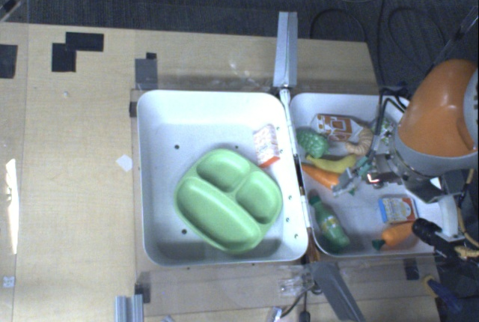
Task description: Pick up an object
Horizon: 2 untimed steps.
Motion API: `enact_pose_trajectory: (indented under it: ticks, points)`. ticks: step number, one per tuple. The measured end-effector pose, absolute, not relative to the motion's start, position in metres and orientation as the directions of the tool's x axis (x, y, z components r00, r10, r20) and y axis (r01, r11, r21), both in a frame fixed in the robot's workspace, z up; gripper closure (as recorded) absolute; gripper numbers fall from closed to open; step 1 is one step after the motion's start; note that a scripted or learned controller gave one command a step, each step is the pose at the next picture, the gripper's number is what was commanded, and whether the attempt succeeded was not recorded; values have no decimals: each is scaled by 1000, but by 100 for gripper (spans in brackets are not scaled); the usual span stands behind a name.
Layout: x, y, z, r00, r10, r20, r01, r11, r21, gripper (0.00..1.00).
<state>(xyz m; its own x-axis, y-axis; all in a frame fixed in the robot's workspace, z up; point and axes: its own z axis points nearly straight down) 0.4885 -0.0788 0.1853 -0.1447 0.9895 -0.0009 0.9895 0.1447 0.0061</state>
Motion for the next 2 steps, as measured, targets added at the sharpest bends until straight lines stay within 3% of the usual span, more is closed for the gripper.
enact_pose_trajectory:
  ticks: [1,2]
  points:
    - [537,-95,90,-89,996,-3,996,89,17,0]
    - [539,-92,102,-94,996,1,995,94,20,100]
